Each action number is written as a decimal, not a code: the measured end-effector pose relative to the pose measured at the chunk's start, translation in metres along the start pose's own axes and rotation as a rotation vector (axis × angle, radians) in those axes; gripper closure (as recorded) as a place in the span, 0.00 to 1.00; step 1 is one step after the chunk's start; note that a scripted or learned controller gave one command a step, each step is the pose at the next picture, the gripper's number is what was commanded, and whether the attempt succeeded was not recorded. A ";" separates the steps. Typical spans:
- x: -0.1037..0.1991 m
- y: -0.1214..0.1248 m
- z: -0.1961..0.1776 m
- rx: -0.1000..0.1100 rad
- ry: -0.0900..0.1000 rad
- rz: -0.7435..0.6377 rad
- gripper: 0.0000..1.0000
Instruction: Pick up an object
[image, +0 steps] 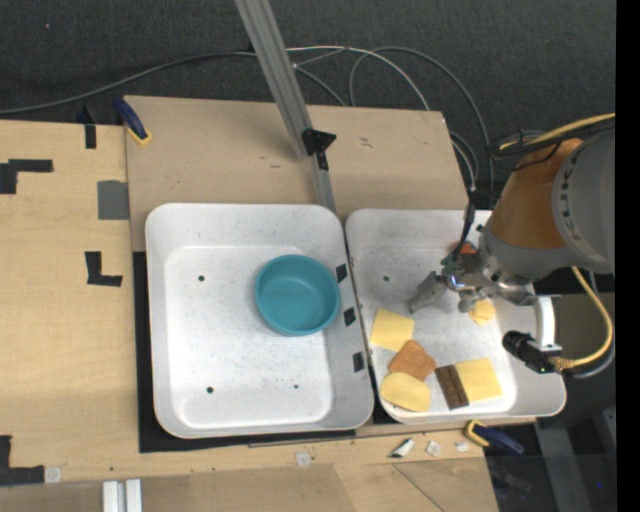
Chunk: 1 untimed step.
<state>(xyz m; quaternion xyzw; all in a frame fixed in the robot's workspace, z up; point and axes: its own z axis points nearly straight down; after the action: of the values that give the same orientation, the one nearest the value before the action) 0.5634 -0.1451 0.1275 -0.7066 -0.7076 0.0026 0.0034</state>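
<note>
My gripper (447, 297) hangs over the upper middle of the right bin (400, 232), open, with bare bin floor between its fingers. One dark finger (425, 294) points down-left. A small yellow piece (483, 312) lies just right of the other finger, and I cannot tell whether they touch. Below the gripper lie a pale yellow block (392, 328), a brown lump (412, 358), a yellow oval (405, 392), a dark brown bar (450, 385) and a yellow square (479, 378). A blue bowl (296, 293) sits in the left bin (190, 330).
The ridge where the two bins meet (350, 300) runs just left of the yellow block. A grey pole (285, 85) slants over the bench behind the bins. Cables (400, 70) trail across the back.
</note>
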 end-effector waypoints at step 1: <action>0.000 0.001 0.039 -0.009 -0.002 0.001 0.00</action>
<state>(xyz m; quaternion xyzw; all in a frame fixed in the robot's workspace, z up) 0.5640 -0.1447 0.0885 -0.7069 -0.7073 0.0000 -0.0003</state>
